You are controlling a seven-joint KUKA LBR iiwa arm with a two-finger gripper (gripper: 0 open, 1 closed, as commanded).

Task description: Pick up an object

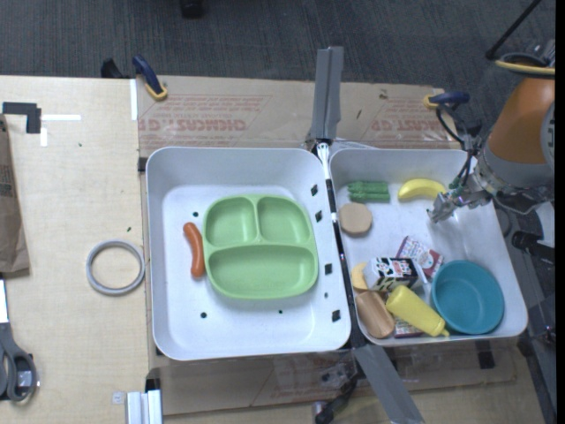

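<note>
Beside the banana (421, 188), the end effector (446, 207) hovers over the right bin (516, 276).

Bench (71, 175) bears two bins (159, 263) and a ring (115, 266).

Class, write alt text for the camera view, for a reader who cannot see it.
A grey arm's gripper hovers beside a banana in the right bin, which also holds a blue bowl and toy food. The left bin holds a green divided plate and a sausage.

Two white bins (159, 263), one green tray (260, 246), one blue bowl (468, 297).
</note>
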